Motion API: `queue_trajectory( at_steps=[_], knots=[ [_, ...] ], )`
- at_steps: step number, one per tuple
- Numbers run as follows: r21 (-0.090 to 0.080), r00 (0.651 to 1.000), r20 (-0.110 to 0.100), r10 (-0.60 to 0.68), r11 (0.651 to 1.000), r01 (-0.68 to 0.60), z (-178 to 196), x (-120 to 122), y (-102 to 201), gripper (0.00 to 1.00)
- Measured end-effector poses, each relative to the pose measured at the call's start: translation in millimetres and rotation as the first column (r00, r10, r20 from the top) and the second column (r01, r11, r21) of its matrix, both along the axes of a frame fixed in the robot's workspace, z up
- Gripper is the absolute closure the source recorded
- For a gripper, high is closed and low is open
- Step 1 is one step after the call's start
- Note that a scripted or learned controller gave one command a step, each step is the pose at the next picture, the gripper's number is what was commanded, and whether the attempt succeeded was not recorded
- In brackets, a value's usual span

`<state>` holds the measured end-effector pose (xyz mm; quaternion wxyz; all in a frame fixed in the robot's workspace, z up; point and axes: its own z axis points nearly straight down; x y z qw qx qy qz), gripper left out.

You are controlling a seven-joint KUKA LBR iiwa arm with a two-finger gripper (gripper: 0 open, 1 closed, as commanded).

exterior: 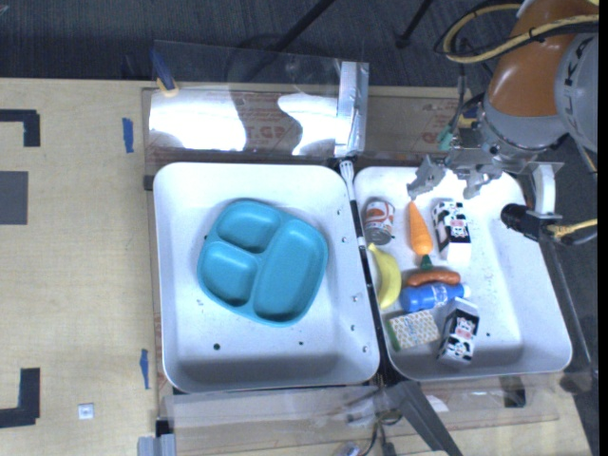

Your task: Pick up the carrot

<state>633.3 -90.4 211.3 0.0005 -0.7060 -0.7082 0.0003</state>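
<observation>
The carrot (419, 228) is orange with a green stub at its near end. It lies lengthwise in the right bin (513, 302), in the far half, between a small can (378, 218) and a cow-patterned carton (452, 224). My gripper (446, 180) hangs over the bin's far edge, just beyond the carrot and slightly to its right. Its two grey fingers (423, 179) are spread open with nothing between them.
Crowded near the carrot are a banana (385, 275), an orange sausage-like item (432, 277), a blue bottle (427, 297), a patterned packet (413, 329) and a second cow carton (461, 335). The left bin (180, 350) holds a blue divided plate (263, 259).
</observation>
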Motion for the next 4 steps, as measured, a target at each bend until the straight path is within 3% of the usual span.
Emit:
queue_trajectory(
  at_steps=[1,2,3,4],
  knots=[
    [-0.012,0.987,0.034,0.155,0.988,-0.155,-95,-10,-25,0.0],
    [-0.014,0.988,0.04,0.152,0.988,-0.151,-84,-8,-26,1.0],
    [-0.014,0.988,0.04,0.152,0.988,-0.152,-84,-8,-26,0.0],
    [-0.001,0.979,0.004,0.204,0.979,-0.204,-55,-9,-43,0.0]
  ],
)
